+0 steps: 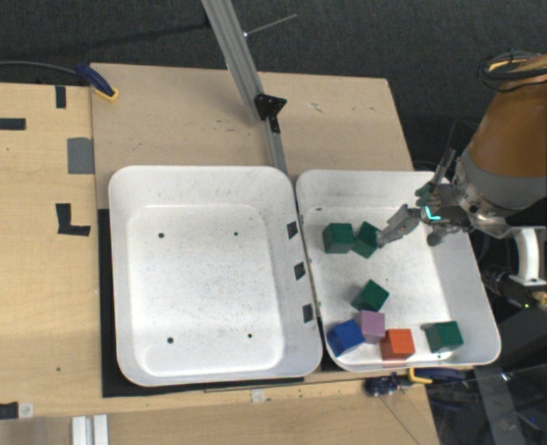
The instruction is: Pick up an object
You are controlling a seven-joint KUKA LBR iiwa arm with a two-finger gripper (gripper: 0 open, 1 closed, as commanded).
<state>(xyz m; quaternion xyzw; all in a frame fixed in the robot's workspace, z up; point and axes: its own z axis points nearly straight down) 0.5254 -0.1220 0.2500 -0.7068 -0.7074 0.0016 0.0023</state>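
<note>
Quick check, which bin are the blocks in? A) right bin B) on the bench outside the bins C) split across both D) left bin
A: every block, such as the orange block and blue block, lies in the right bin; the left bin shows bare white floor.

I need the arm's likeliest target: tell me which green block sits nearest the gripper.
The green block right of its twin, at the top of the right bin. The gripper hangs just beside it; the other greens lie lower down.

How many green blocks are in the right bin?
4: two green blocks side by side near the top, one in the middle, one at the bottom right corner. None seems hidden.
</note>
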